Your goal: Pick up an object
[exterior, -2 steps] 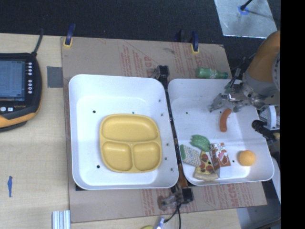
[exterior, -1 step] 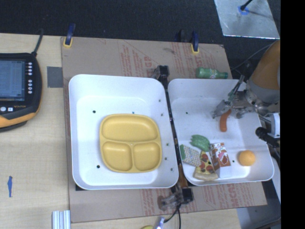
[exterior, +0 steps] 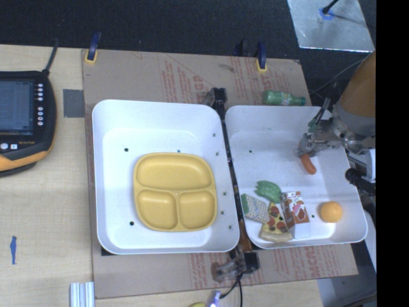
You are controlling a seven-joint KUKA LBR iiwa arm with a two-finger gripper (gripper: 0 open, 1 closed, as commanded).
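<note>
Orange-red sausage [exterior: 309, 165] in right bin [exterior: 255, 121], just below gripper [exterior: 311, 147]; grip state cannot be told

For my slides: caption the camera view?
Pincer poised above small orange sausage-shaped toy in right white bin.

Nothing is reading clearly here. Faint red lettering is running along the edges of the cardboard sheet [exterior: 160, 75] under both bins, well left of the jaws, but it is staying too blurred to make out. The screen of the handheld control pendant [exterior: 22, 123], far left of the jaws, is showing no legible characters.
</note>
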